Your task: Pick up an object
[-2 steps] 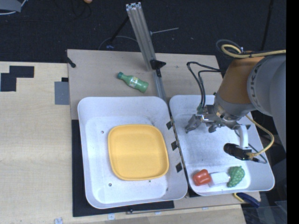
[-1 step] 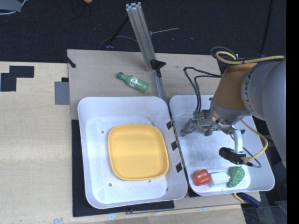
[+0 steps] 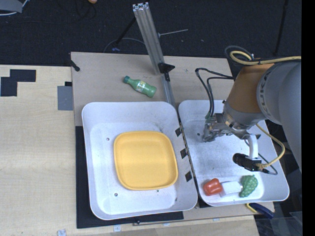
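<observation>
No writing, number or brand can be read anywhere — the green bottle [image 3: 140,86] at about eleven o'clock on the bench carries a pale label, but it is too small and blurred to make out any letters.

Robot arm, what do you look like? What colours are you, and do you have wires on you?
The arm is thick, round and grey, with a wide orange band above the wrist. At its end sits a small metal-coloured gripper. Black cables loop beside the wrist, and a yellow cable curls near the top of the arm.
</observation>
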`<act>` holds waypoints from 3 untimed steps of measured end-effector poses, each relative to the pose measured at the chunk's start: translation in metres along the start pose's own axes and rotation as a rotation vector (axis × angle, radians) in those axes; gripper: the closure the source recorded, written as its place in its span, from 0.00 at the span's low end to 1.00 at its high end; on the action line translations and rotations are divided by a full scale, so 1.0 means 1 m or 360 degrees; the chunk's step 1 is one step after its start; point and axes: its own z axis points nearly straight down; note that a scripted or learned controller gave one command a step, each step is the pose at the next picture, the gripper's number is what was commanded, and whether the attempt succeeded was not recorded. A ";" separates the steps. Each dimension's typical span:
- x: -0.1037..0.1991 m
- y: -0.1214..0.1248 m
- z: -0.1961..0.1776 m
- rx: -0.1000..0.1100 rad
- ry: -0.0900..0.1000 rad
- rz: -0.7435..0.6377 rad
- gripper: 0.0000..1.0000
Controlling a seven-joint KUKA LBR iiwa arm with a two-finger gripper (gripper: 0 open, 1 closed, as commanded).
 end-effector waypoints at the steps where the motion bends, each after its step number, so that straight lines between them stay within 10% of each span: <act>1: -0.008 0.008 -0.051 -0.0003 -0.0001 0.0001 1.00; 3: -0.011 -0.002 -0.132 -0.0001 0.0000 -0.0001 1.00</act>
